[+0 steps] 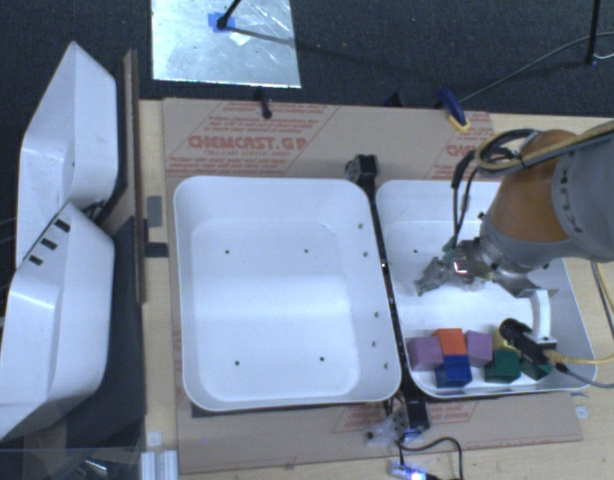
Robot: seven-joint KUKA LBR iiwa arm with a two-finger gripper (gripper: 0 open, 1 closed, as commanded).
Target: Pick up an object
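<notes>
Two bins sit side by side on the bench, the left bin (277, 288) touching the right bin (417, 218) along a shared edge. A cluster of blocks (465, 356) lies along the right bin's near edge, packed close together. The gripper (434, 276) hangs over the right bin's middle, behind the blocks, with the arm (547, 208) reaching in across its right edge.

I see the bench (152, 368) carrying a cardboard sheet (287, 133). On the sheet, the left bin (277, 193) touches the right bin (417, 193); a blue clip (454, 111) lies behind the right bin.
</notes>
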